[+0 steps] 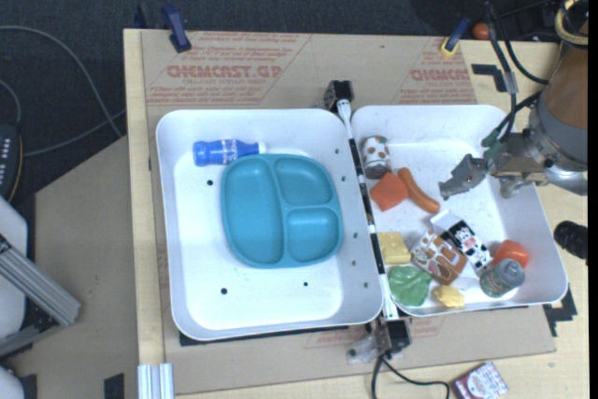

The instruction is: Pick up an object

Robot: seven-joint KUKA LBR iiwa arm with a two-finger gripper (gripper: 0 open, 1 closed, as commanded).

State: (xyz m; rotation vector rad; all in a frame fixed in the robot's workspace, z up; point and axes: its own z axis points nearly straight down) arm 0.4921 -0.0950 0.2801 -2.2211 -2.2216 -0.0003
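- Where the left bin (pixel 177 229) sits on the bench (pixel 280 61), a blue bottle (pixel 224 150) with a white cap lies on its side near the bin's far-left corner, just beside a teal divided plate (pixel 280 208) that fills the bin's middle.
- Along the near-left part of the right bin (pixel 533 220) lie a small brown-and-white can (pixel 376 153), an orange wedge (pixel 390 192) and an orange carrot-like stick (pixel 418 190), close together.
- Near that bin's front edge cluster a yellow block (pixel 394 248), a green leafy piece (pixel 409 285), a patterned brown item (pixel 437 257), a black-and-white toy (pixel 464 241), a grey-green jar (pixel 501 277) and an orange-red ball (pixel 510 251).
- At the bin's right side, the tool (pixel 462 176) hangs above bare bin floor, its dark fingers spread apart with nothing between them, apart from every object.
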